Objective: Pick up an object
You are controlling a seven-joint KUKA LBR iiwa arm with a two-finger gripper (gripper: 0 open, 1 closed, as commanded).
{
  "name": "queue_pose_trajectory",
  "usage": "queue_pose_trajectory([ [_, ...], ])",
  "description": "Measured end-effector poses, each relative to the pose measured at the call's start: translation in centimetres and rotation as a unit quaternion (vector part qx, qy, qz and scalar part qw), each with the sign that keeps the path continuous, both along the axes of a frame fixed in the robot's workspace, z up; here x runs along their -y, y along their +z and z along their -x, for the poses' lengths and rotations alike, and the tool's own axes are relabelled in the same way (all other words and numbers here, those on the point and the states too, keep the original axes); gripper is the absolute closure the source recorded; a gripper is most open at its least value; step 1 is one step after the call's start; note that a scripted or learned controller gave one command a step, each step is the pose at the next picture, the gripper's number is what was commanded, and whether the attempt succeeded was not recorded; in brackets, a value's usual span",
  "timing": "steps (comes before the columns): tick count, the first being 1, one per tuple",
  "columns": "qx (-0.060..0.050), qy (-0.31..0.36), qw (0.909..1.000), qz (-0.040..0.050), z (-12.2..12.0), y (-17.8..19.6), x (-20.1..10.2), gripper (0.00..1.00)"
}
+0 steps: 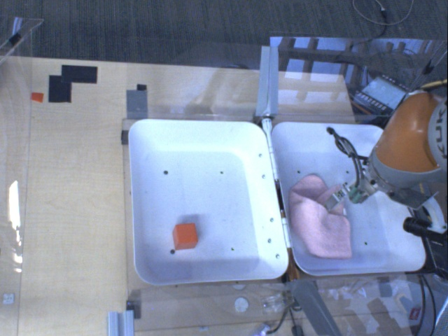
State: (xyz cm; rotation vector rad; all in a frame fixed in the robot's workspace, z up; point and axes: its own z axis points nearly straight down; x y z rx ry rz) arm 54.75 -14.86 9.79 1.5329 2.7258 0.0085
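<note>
Reaching into the right bin (392, 257), the hand (339, 199) touches the pink cloth's (320, 219) edge; I cannot tell its state. Soft cloth might slip free. An orange block (185, 236) sits in the left bin (203, 145).

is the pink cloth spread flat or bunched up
Bunched up: the pink cloth lies in folds, humped at its top, in the right bin.

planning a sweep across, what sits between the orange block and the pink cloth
In the camera view, bare white floor of the left bin, then the two bins' adjoining rims, lie between the orange block and the pink cloth in the right bin.
</note>
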Motion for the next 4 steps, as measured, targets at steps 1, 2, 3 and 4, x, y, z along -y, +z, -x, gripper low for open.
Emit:
queue_pose_trajectory([
  [1, 0.001, -0.008, 1.0, -0.0002, -4.6, -0.6, 0.3, 0.0],
  [2, 0.003, 0.021, 0.9998, 0.001, -2.2, -0.5, -1.2, 0.0],
  [3, -0.002, -0.004, 1.0, -0.0006, -7.2, 0.1, -1.9, 0.0],
  [4, 0.0, 0.019, 0.9998, -0.0002, -7.1, -0.7, -5.7, 0.0],
])
